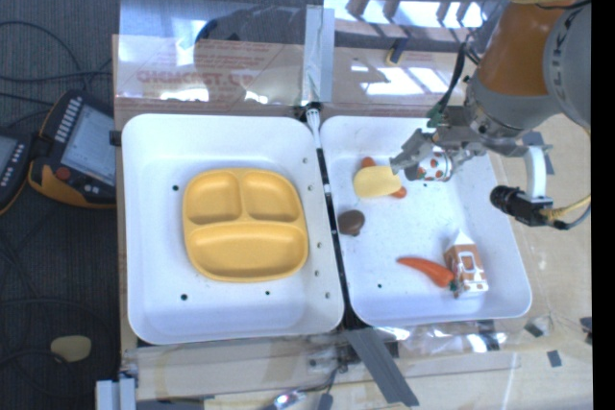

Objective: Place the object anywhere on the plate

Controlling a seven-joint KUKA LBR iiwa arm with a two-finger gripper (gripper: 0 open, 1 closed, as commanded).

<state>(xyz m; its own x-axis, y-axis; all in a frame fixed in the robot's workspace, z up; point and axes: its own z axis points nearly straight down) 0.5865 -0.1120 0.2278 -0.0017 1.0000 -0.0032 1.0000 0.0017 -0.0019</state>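
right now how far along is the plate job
Early stage. Done: nothing yet; the yellow plate in the left bin has no object on it. In hand: the gripper is low in the right bin, beside the yellow object, but no grasp is visible. Left: pick an object, with the carrot, carton and brown piece also there, and carry it to the plate.

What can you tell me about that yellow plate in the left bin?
The yellow plate is a rounded-square tray that looks like smooth plastic, split by low ridges into three compartments: two smaller ones at the far side and one wide one nearer the camera. It lies flat, right side up, about mid-floor in the left white bin, touching only the bin floor. No object rests in any compartment. The gripper is over the other bin.
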